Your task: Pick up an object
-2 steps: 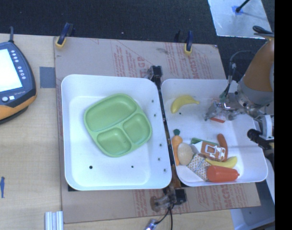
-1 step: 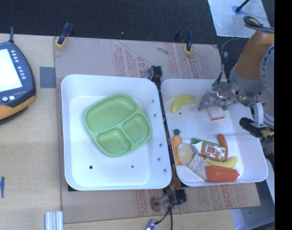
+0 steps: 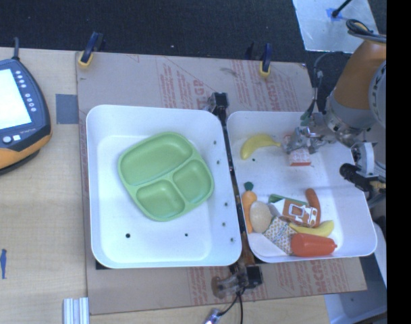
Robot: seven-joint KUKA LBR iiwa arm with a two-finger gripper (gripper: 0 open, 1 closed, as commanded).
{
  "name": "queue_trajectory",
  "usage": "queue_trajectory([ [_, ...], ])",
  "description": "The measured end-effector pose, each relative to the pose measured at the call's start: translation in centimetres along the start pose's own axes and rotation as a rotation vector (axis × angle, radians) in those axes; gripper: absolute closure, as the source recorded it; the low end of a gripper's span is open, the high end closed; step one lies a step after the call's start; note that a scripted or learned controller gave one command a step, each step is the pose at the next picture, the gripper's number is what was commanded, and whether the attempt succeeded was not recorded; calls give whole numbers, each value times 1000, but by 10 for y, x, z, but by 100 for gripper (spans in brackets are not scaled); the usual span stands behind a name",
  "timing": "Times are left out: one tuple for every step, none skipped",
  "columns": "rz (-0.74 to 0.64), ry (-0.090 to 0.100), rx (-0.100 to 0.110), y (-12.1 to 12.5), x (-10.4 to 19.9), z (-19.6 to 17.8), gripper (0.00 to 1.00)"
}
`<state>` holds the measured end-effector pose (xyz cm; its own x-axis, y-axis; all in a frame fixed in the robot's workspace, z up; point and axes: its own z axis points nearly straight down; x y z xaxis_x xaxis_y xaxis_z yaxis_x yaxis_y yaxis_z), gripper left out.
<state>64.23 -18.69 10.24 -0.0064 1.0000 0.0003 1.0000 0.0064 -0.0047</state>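
Two shallow white bins sit side by side on the bench. The left bin [image 3: 111, 248] carries a green divided plate [image 3: 166, 175] near its middle, turned at a slant. In the right bin [image 3: 357, 204], a yellow banana [image 3: 258, 144] lies toward the far left corner. Along the near edge a cluster of toy food is packed together: a carrot [image 3: 248, 204] and a pale egg-shaped piece [image 3: 260, 216] at the left, a small printed carton [image 3: 296, 212] beside them, a red sausage [image 3: 313, 200] and a second banana [image 3: 314, 228] to the right, and a red pepper-like piece [image 3: 312, 246] against the near rim. The arm reaches in over the far right corner, and the gripper [image 3: 301, 147] hangs low above the bin floor, right of the first banana. A small red-and-white object [image 3: 300, 156] sits directly under its tip; I cannot tell whether the gripper has hold of it or merely hovers over it.
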Motion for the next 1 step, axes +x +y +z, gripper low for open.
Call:
queue_trajectory([
  [2,1,-3,11,81,-62,100],
])
